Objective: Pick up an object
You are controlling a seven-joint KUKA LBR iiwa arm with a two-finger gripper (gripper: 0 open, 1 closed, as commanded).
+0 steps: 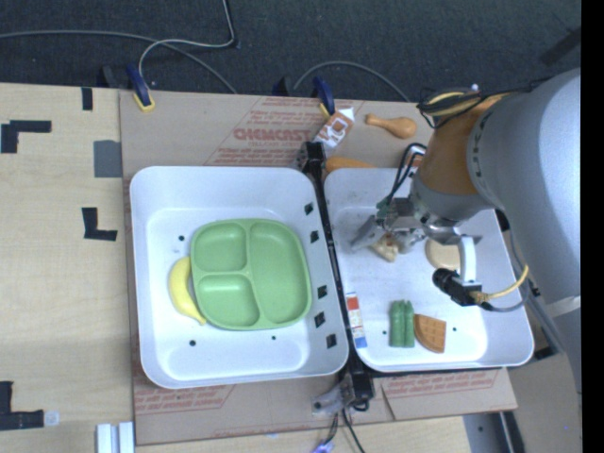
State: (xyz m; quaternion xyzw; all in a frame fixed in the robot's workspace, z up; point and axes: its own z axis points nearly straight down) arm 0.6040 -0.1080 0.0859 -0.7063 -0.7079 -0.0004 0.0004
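In the right bin [491,347] my gripper [389,226] hangs low over the bin's upper middle, reaching in from the right. A small beige object [386,248] lies right under it, partly hidden by the gripper; I cannot tell whether it is held. A pale round item [440,251] sits just to the right, half behind the wrist. Near the bin's front edge lie a green ridged piece [402,324] and an orange wedge [429,332], side by side.
The left bin [151,253] holds a green divided plate [251,274] with a yellow banana [181,291] tucked under its left edge. Behind the bins on the cardboard are a tan pear-shaped toy [391,124], a small carton [332,128] and blue clamps [142,89].
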